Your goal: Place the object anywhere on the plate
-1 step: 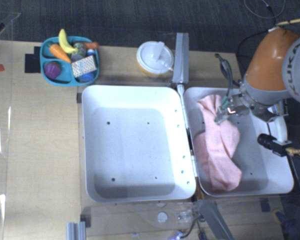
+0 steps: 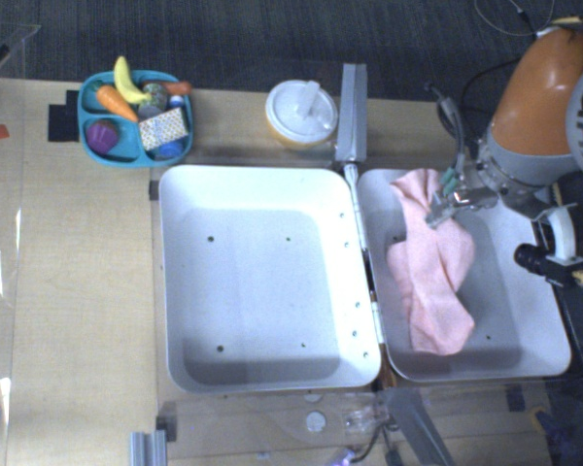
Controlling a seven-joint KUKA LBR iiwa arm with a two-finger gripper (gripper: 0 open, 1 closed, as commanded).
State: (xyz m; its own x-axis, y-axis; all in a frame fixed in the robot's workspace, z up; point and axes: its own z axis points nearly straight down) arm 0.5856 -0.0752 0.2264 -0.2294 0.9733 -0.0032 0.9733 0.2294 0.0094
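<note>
Hand: the hand (image 2: 450, 198) hung over the right bin (image 2: 534, 357), at the upper end of the pink cloth (image 2: 429, 275). Whether its fingers were spread or pressed together I cannot tell, because the metal parts were small and partly hidden by the wrist.
Why the hand was there: probably this was a try to take the cloth at its upper edge, where the fabric was bunched and rose a little toward the hand. If the cloth was really caught, the view did not show clearly.
Task's thing, place: the cloth lay inside the right bin, starting just under the hand and running away from it toward the near wall of the bin.
Task's thing, look: soft, pale pink, folded and wrinkled into a long strip, wider in the middle and rounded at the far end.
Left bin: the left bin (image 2: 262, 367) stood beside the hand's bin, the two walls touching.
Plate: a round white plate with a yellow rim (image 2: 301, 112) stood on the worktop (image 2: 68, 289), well apart from the hand, beyond the left bin.
Tray: a blue tray (image 2: 95, 150) with toy food stood still farther from the hand.
</note>
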